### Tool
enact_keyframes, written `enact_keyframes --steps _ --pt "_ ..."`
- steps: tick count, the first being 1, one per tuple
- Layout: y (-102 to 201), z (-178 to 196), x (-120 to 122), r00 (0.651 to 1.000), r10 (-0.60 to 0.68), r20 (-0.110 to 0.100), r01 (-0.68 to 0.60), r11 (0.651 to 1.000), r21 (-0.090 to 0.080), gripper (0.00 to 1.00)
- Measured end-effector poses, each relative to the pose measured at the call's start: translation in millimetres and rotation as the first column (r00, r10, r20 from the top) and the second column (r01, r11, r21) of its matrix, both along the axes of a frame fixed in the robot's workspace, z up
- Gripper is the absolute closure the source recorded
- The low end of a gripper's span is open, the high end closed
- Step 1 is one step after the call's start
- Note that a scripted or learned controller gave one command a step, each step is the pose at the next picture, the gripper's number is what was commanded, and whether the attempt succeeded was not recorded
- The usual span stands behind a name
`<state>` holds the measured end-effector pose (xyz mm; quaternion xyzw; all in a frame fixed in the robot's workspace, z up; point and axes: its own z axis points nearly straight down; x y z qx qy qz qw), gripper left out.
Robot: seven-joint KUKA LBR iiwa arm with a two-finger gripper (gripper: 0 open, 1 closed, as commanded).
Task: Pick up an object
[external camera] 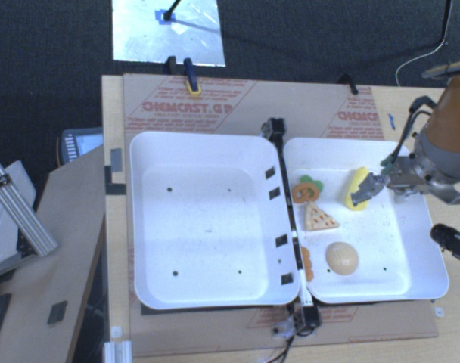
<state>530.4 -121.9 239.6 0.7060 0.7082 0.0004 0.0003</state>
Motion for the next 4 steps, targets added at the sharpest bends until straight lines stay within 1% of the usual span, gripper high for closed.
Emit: enact_keyframes --steps 1,2,3,4 --pt "68.7 83.2 96.6 1.0 0.01 0.015 -0.01 1.0 -0.001 0.0" --pt "64.2 89.2 92.3 1.0 0.004 0.006 -0.004 1.0 0.0 1.0" --pt "166.8 166.6 122.6 1.0 0.011 0.011 -0.011 1.0 0.003 1.0" --pt "299.3 238.3 136.1 1.0 0.015 0.011 -0.015 1.0 0.007 1.0"
